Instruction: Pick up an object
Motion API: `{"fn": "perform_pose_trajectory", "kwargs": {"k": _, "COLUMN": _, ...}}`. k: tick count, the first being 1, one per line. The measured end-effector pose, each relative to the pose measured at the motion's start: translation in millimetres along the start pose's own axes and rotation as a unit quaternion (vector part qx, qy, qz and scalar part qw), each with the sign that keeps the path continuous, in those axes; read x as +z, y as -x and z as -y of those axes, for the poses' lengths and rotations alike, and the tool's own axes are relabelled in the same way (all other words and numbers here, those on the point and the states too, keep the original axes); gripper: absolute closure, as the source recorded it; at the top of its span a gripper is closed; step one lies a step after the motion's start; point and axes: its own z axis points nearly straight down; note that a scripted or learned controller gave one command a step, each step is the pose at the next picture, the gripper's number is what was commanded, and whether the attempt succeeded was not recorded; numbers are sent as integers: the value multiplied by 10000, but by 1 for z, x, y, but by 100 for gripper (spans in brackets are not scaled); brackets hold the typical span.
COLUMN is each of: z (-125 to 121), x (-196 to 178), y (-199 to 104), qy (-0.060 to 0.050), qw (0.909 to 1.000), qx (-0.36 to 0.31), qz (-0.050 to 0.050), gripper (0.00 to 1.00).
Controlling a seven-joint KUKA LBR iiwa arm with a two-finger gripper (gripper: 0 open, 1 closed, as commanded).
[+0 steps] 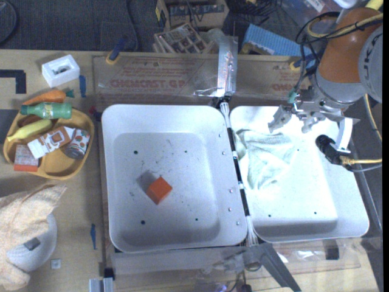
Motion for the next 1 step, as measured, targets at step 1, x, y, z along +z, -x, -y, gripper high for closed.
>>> {"fn": "perform_pose_trajectory", "kwargs": {"k": 1, "z": -4, "x": -10, "y": 56, "qy": 28, "qw": 10000, "qx": 85, "qz": 13, "gripper": 0}}
